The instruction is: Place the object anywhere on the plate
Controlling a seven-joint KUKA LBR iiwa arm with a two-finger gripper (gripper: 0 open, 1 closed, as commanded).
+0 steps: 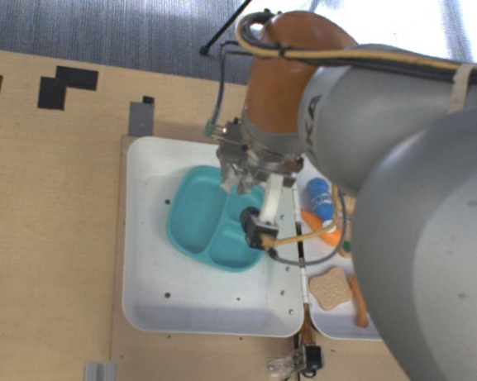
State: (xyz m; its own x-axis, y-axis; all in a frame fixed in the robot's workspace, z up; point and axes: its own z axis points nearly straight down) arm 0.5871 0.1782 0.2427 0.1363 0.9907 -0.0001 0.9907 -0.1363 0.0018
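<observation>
A teal plate (205,222) with two compartments lies in the left white bin (147,244), toward its right side. My gripper (238,180) hangs over the plate's far right edge, below the orange wrist band. A small black piece (253,227) on a tan cable sits over the plate's right rim; I cannot tell whether it belongs to the arm. No object between the gripper's tips can be made out. The arm hides most of the right bin.
The right bin (335,322) holds a blue and white item (320,198), an orange item (318,227), a tan flat biscuit-shaped piece (331,288) and an orange stick (357,302). A divider rim (302,274) separates the bins. The bulky grey arm covers the right side.
</observation>
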